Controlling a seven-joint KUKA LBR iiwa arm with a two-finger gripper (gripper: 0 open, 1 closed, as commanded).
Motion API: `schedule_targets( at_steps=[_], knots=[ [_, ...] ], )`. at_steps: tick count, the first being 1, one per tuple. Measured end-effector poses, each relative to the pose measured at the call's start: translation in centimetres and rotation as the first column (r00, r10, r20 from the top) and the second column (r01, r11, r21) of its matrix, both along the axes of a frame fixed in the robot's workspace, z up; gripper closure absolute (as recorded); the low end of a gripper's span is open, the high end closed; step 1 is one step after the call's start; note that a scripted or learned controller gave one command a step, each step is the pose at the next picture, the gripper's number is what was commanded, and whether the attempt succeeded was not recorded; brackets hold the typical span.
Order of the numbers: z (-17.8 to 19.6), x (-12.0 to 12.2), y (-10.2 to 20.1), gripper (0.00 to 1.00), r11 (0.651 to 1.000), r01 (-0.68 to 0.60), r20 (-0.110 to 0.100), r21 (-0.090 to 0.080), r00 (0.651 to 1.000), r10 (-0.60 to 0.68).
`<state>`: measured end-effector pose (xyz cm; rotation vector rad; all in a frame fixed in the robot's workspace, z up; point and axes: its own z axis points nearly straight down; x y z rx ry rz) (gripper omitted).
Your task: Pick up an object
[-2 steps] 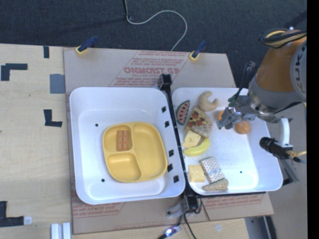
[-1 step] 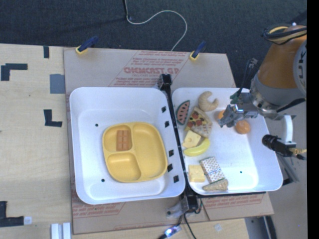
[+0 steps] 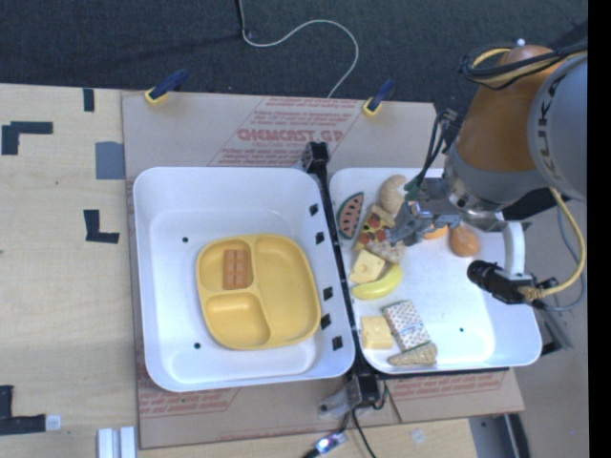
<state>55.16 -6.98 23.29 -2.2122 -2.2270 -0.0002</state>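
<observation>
Arm (image 3: 520, 113): reaching in from the right, its grey and orange body covering the upper right corner of the right bin (image 3: 477, 337).
Gripper (image 3: 412, 223): hanging low over the upper left part of the right bin, just above a cluster of toy food; whether it is open or closed I cannot tell (the dark metal parts are blurring into the items beneath).
Object under gripper: a reddish, speckled piece (image 3: 378, 231), partly hidden by the gripper, kind unclear.
Nearby items: watermelon slice (image 3: 350, 214) lying against the bin's left wall; pale rounded piece (image 3: 392, 194) just above the gripper; orange-brown ball (image 3: 464, 242) sitting to its right, partly overlapped by the arm.
Lower items: banana (image 3: 376, 282), cheese wedge (image 3: 368, 266), yellow block (image 3: 376, 332), patterned packet (image 3: 407, 322), cracker-like piece (image 3: 413, 355) resting at the bin's near edge.
Left bin (image 3: 158, 256): holding a yellow divided tray (image 3: 277, 289) with a brown bar (image 3: 237, 267) in its upper left compartment.
</observation>
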Motion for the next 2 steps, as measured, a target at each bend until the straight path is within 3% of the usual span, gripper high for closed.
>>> schedule_targets(
  at_steps=[2],
  knots=[
    [-2.3,-0.2,10.9,1.0,1.0,0.0,-0.002,-0.001,1.0,0.0]
  ],
)
